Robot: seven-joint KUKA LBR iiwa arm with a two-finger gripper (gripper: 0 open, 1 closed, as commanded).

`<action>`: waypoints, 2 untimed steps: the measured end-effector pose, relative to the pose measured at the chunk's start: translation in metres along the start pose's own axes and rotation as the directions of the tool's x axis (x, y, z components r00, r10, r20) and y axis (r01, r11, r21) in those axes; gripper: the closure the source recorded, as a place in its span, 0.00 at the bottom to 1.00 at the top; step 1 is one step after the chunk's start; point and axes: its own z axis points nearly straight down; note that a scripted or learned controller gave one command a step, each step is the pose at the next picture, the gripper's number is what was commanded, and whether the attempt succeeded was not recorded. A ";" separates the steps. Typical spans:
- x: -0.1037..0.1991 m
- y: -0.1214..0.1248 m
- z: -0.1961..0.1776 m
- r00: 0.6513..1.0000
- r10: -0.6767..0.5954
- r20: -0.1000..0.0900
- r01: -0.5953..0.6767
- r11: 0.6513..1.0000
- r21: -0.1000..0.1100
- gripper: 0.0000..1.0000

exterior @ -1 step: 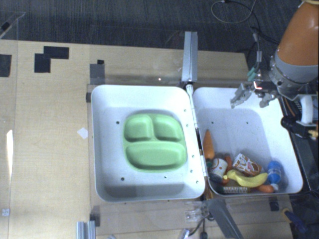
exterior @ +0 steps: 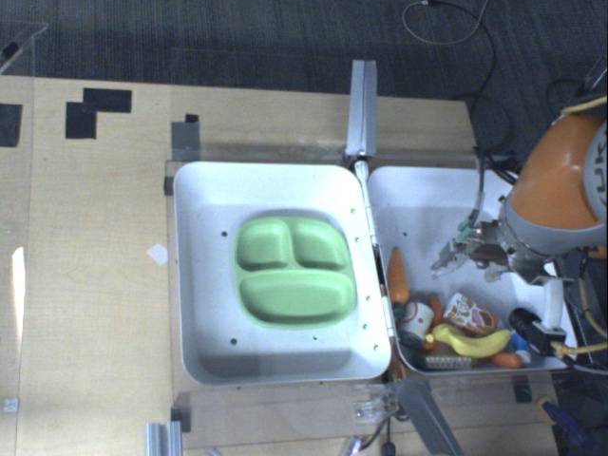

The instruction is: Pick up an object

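The right bin (exterior: pixel 427 198) holds a small heap of toy food crowded into its near corner, while its far half is bare white. The clearest piece is a yellow banana (exterior: pixel 470 342), curved like a shallow smile, its long axis running roughly left to right along the bin's near wall, with the right end turned slightly up and away from the camera. Just left of it stands an orange carrot (exterior: pixel 397 275), a slim tapered shape lying close beside the divider between the bins; its long axis runs front to back, with the narrow tip pointing toward the far side. Between carrot and banana sits a small round dark-and-white item (exterior: pixel 414 319), too small to identify, and above the banana lies a white packet with red print (exterior: pixel 467 313), tilted. A little red-orange piece (exterior: pixel 511 359) peeks out at the banana's right end. The gripper (exterior: pixel 463 251) hangs over the middle of the right bin, above and beyond the heap, at the end of the grey arm with its orange band (exterior: pixel 560 174); its metal fingers splay apart toward the left, with nothing seen between them. The left bin (exterior: pixel 204 255) holds a green divided tray (exterior: pixel 294 269), lying flat near its centre, on the pale wooden tabletop (exterior: pixel 85 283).
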 end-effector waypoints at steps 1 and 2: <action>-0.030 -0.024 0.074 1.000 0.016 0.000 -0.016 1.000 -0.012 0.00; -0.011 -0.029 0.009 1.000 0.012 0.000 -0.012 1.000 -0.004 0.00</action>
